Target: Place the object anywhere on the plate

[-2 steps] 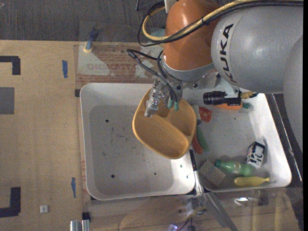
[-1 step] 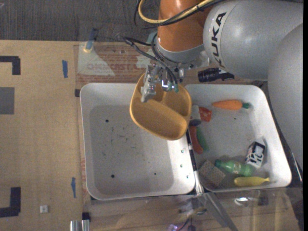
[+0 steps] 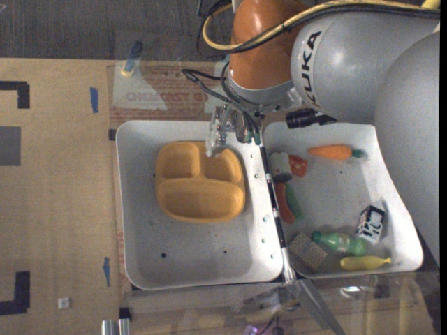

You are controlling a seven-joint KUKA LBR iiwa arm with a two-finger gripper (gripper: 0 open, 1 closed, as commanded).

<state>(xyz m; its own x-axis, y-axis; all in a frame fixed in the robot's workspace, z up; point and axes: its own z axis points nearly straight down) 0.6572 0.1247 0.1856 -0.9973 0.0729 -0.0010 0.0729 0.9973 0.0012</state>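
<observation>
A yellow-orange divided plate (image 3: 199, 183) lies in the left white bin (image 3: 140, 243), toward its upper half. My gripper (image 3: 218, 144) hangs over the plate's upper right compartment, close to the wall between the two bins. The grey arm with its orange band reaches in from the upper right and hides the bins' top edge. Whether anything sits in the gripper cannot be made out. The plate surface that shows is plain yellow.
The right bin (image 3: 398, 208) holds a carrot (image 3: 332, 152), a red piece (image 3: 298, 165), a red and green pepper (image 3: 285, 202), a green bottle (image 3: 340, 241), a yellow banana (image 3: 364, 262), a brown sponge (image 3: 307, 251) and a black-and-white item (image 3: 372, 222).
</observation>
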